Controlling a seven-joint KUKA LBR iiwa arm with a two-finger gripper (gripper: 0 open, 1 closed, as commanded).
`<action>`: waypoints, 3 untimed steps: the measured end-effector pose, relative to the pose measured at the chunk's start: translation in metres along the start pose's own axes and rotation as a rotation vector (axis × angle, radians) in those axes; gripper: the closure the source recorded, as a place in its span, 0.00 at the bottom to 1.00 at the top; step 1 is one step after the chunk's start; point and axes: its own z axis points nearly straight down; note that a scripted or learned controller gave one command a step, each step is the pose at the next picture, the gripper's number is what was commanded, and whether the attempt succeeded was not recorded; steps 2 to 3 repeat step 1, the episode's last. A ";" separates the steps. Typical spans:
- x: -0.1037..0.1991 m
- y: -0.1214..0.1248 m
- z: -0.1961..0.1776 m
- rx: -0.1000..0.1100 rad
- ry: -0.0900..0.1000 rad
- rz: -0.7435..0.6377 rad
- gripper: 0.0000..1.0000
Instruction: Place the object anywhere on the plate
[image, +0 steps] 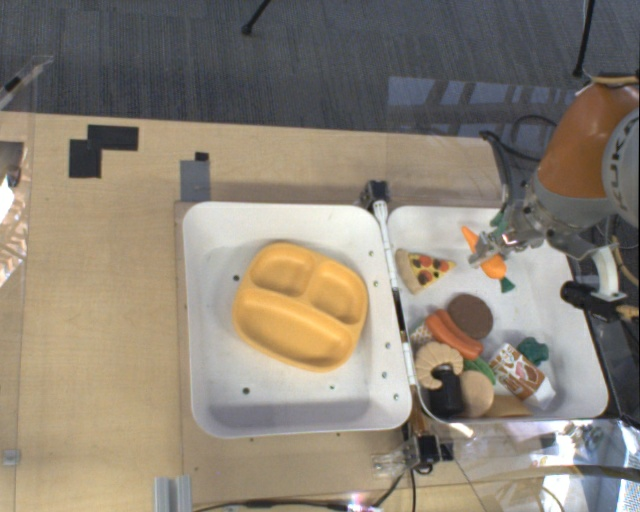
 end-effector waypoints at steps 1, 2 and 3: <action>0.000 0.000 0.000 0.000 0.000 0.000 0.00; 0.000 0.000 0.000 0.000 0.000 0.000 0.00; 0.000 0.000 0.000 0.000 0.000 0.000 0.00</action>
